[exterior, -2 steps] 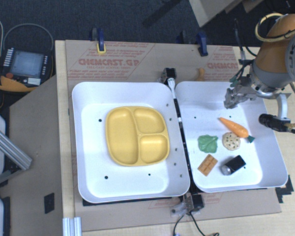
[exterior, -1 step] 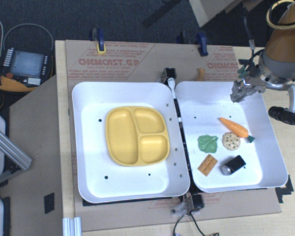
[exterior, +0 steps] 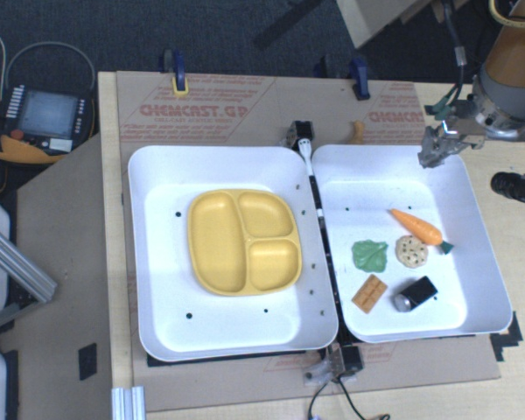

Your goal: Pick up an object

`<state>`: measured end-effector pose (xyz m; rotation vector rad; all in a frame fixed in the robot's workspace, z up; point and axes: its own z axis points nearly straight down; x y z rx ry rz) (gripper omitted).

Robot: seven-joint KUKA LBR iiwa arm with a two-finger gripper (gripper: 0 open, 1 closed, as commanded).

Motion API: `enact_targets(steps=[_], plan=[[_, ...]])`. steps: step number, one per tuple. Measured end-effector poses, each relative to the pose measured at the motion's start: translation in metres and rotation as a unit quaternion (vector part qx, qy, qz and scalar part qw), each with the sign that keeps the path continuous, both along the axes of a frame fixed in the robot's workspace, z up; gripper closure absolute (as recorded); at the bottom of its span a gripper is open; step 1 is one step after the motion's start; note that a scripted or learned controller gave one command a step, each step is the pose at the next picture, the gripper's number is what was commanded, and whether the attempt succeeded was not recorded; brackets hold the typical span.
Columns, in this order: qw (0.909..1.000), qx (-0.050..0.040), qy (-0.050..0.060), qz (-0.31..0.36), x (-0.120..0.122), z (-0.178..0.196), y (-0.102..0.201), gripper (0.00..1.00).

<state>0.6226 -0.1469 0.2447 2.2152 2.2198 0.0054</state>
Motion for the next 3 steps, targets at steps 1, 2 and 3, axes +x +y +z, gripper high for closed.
enact_targets(steps=[1,2,3], plan=[[1.0,0.002,0.004,0.002,0.001,-0.005,0.064,1.0],[1.0,0.0012,0.004,0.001,0.011,-0.014,0.109,1.0],[1.0,0.0016,0.004,0.002,0.004,-0.016,0.165,1.0]])
